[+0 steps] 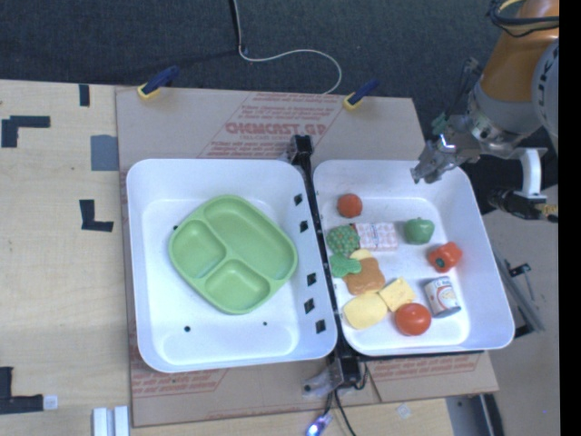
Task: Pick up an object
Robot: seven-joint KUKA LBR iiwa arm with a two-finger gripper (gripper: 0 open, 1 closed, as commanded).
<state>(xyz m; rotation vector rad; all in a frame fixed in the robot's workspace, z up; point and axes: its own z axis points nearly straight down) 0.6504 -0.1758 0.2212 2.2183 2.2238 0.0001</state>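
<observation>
The right bin (472,209) holds several toy foods: a red tomato (349,205), a green pepper (418,231), a red pepper (443,257), a small can (441,296), another red tomato (413,319), yellow pieces (365,312), a brown cookie-like piece (365,278), green leafy pieces (342,240) and a pale wafer (377,235). My gripper (430,171) hangs over the bin's far right corner, above and apart from the foods. Nothing shows between its fingers.
The left bin (145,243) holds a green divided plate (233,252). Black clips line the divider (309,234) between the bins. A white cable (281,57) lies on the dark floor behind the cardboard. The arm with its orange band (517,71) enters from the upper right.
</observation>
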